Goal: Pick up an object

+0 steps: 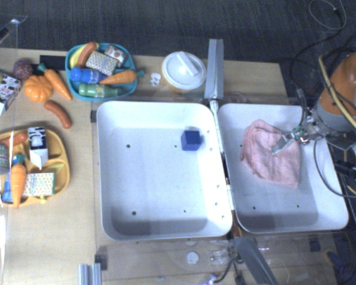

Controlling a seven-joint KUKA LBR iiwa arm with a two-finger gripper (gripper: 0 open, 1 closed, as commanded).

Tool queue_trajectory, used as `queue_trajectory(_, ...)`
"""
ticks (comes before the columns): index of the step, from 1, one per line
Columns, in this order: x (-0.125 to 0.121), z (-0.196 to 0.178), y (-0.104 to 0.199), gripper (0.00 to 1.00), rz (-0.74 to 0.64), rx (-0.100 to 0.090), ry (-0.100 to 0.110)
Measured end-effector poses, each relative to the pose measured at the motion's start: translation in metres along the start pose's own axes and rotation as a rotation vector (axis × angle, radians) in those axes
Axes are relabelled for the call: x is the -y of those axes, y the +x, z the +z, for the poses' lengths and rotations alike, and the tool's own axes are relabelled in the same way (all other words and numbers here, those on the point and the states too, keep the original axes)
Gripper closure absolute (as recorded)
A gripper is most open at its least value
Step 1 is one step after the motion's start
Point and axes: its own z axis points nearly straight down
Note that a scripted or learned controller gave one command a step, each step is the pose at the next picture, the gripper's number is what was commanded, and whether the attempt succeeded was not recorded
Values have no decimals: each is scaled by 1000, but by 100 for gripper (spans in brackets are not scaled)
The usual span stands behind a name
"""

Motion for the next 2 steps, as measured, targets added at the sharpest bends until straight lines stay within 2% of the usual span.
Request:
queue_trajectory(1,-34,1,-10,0,-183,-2,2)
queue_trajectory(2,-28,-33,32,0,-156,-4,4)
